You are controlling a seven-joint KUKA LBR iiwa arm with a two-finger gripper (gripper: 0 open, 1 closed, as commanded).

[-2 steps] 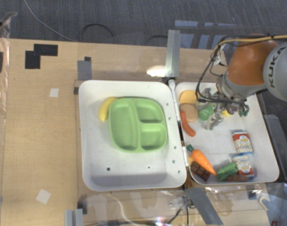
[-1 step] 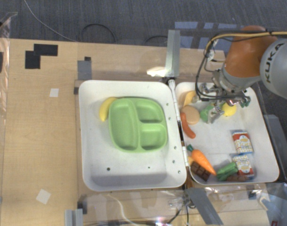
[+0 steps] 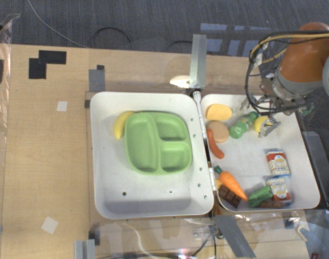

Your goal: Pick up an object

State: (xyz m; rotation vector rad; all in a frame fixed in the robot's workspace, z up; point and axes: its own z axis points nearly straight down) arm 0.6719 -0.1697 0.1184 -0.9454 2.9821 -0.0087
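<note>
Left bin holds green plate; right bin holds toy food.

The arm is cut off by the frame's edge at three o'clock. The green divided plate covers most of the banana at its ten o'clock. Labels on two small packets are too small to read.
</note>
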